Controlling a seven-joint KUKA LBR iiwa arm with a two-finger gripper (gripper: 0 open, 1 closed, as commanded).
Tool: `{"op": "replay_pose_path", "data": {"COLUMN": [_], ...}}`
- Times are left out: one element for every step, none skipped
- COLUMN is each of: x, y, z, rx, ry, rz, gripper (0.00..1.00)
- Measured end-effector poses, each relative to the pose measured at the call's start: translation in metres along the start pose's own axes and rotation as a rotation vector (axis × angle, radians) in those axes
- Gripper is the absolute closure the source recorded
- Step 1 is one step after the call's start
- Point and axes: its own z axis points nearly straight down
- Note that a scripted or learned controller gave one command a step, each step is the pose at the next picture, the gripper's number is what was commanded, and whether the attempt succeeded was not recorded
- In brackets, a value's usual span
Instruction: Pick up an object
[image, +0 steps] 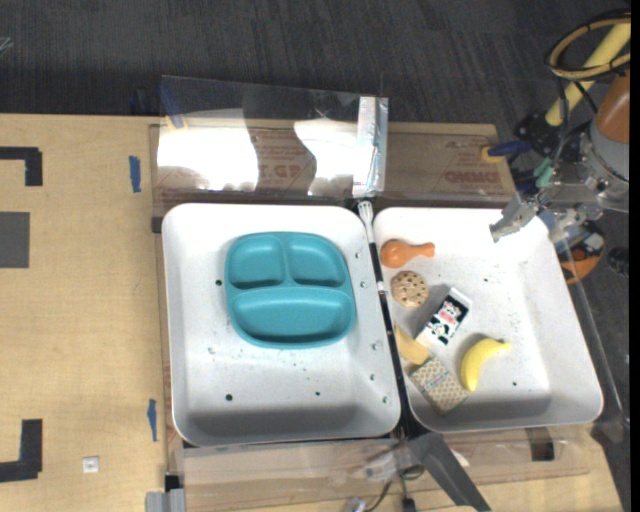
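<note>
The right bin (575, 330) holds several small objects. An orange drumstick-shaped toy (403, 251) lies near its far left corner, with a round speckled cookie (408, 288) just below it. A black-and-white carton (444, 320) lies in the middle. A yellow banana (480, 358) is to its right, a yellow wedge (410, 347) to its left, and a patterned cracker-like piece (438, 383) sits at the front. My gripper (530, 234) hangs over the bin's far right corner, open, with nothing between its fingers. It is well apart from all the objects.
The left bin (190, 370) holds a teal divided plate (290, 288). A clear plastic sheet (300, 140) stands behind the bins on cardboard. Yellow cables (590, 50) and the arm's body (610, 150) crowd the upper right. The rim between the bins (380, 310) runs close to the cookie and wedge.
</note>
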Motion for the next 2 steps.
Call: {"op": "replay_pose_path", "data": {"x": [0.063,0.101], "y": [-0.035,-0.045], "z": [0.098,0.096], "rx": [0.005,0.003], "ry": [0.001,0.002], "rz": [-0.073,0.132], "gripper": [0.0,0.0]}}
